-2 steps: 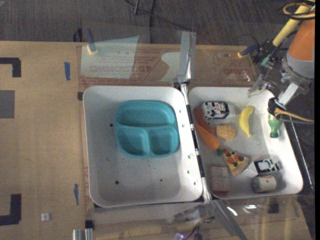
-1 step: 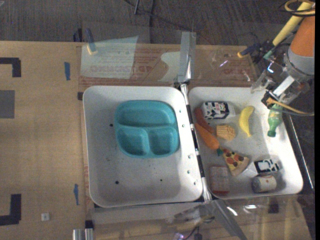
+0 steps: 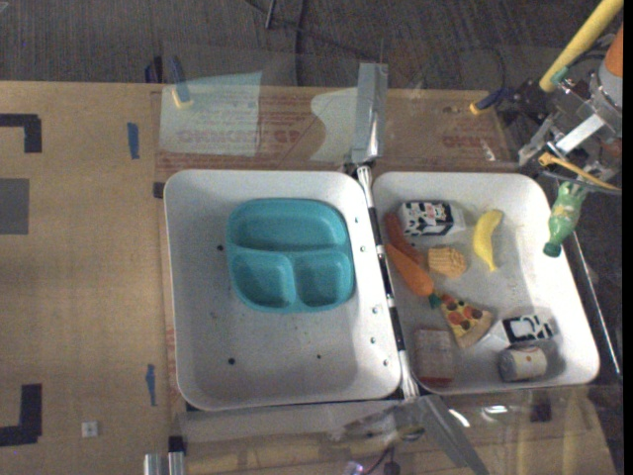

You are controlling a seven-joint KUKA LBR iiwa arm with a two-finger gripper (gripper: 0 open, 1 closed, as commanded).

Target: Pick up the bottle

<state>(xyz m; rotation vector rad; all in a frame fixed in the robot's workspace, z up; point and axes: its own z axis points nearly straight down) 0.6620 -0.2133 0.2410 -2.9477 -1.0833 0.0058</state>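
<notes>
Bins sit side by side on the bench [image 3: 79,295]: the left bin [image 3: 193,354] holds a teal tray [image 3: 289,253], the right bin [image 3: 569,349] a scatter of toy food. Among it lie a carrot [image 3: 410,268], a milk carton [image 3: 427,219], a banana [image 3: 487,237], a pizza slice [image 3: 465,318] and a can [image 3: 522,362]. At upper right the gripper [image 3: 574,174] grips the green bottle [image 3: 561,217] by its top, and the bottle hangs neck-down over the right bin's far right rim.
</notes>
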